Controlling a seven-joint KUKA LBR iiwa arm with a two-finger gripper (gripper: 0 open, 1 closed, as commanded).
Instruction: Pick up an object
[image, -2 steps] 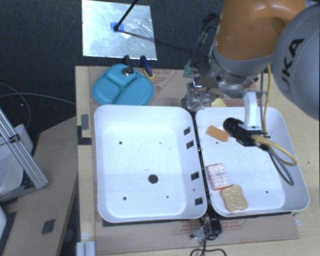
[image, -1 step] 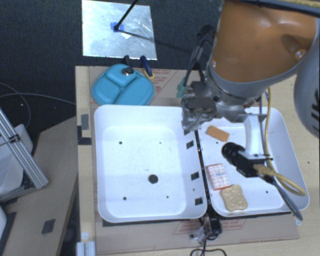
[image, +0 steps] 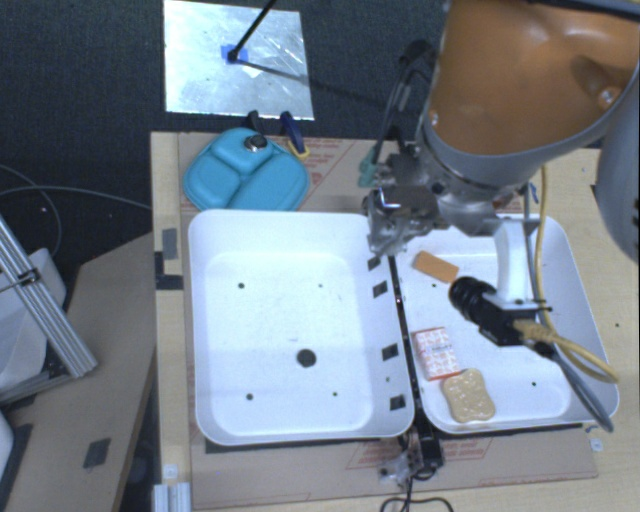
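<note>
**A:** Starting from the left, what do we have?

**B:** In the upper left, off the bins, there is a blue box (image: 247, 172). We leave that alone. Below it the left bin (image: 270, 300) bears one dark spot (image: 306, 358), too small for us to say what it is.

**A:** And the gripper?

**B:** The gripper (image: 385, 232) hangs mid-frame, over the upper end of the divide between the two bins. We cannot tell how far open it is, and we see nothing in it.

**A:** So which thing do we go for?

**B:** We would take the block (image: 435, 266), just right of the gripper in the upper left corner of the right bin (image: 530, 385). It is orange and lies flat at a slant. We judge it light, stiff and matte, so unlikely to slip. We would close across its narrow width near the middle, with the wrist turned to match the slant.

**A:** What about the other things?

**B:** Lower down lies a checked packet (image: 437, 352). It looks thin and flat, probably slick, and hard for us to get under. Just beside it, toward the lower right, is a tan biscuit (image: 468, 395). It is lumpy and may be soft or crumbly, so we would squeeze it gently if we took it at all.
</note>
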